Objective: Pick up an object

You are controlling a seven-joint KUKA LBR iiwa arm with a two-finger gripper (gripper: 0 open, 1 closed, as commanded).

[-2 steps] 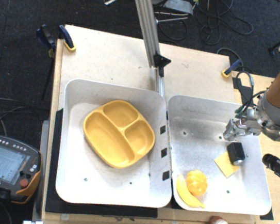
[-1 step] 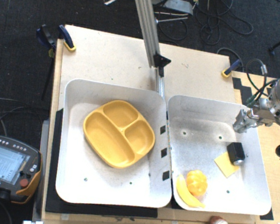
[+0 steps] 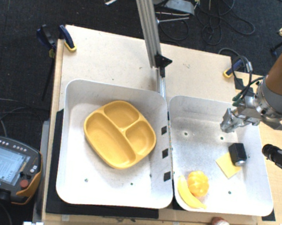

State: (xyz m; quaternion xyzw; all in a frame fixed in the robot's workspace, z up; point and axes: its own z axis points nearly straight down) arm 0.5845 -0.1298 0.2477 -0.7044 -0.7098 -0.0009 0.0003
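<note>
Camera view: claw [image 3: 230, 122], grip state unclear, hovers at the black block's [image 3: 238, 153] eleven o'clock. Descending there, it would likely close on nothing.

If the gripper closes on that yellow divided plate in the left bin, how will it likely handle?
The yellow divided plate looks like rigid moulded plastic, so probably stiff and light. Lying flat in the left bin, it shouldn't roll; its wide shallow form may slip from the gripper.

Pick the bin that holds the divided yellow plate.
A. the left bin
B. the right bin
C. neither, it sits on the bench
A: the divided yellow plate lies flat inside the left bin, while the right bin holds the smaller items.
</note>
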